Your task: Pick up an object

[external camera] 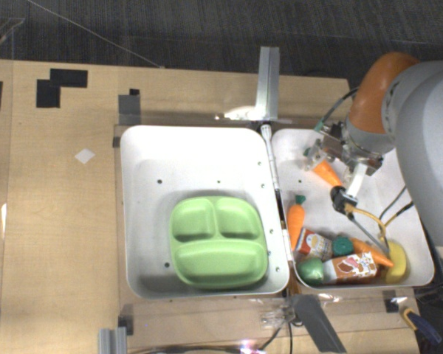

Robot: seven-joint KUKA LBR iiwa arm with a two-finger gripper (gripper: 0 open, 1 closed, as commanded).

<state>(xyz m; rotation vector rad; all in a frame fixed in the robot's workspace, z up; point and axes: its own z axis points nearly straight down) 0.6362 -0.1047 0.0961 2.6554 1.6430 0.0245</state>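
An orange piece [325, 172], perhaps a toy carrot, lies in the upper part of the right bin [295, 144], directly under the jaws [332, 159] of the arm. The jaws hang over its upper end, but whether they stand apart, together, or clamped on it cannot be told from this slanted view, since the metal wrist parts cover the tips.

Lower in the same bin, along the left wall, a second carrot [296, 223] with a green top lies lengthwise. Beneath it, crowded against the near wall, sit a small red-and-white packet [314, 245], a green round item [310, 271], a teal piece [342, 244], an orange juice carton [351, 268] lying flat, and a yellow item [396, 262] in the near right corner. A thin orange stick [377, 256] rests on the carton's far edge.

A black cable with a yellowish hose [365, 218] droops from the wrist across the bin's middle.

The arm [421, 116], grey with its orange band [373, 94], comes in from the right.

The left bin [144, 161] holds a green divided tray [218, 240] near its front. Both bins sit on the wooden bench [52, 220].
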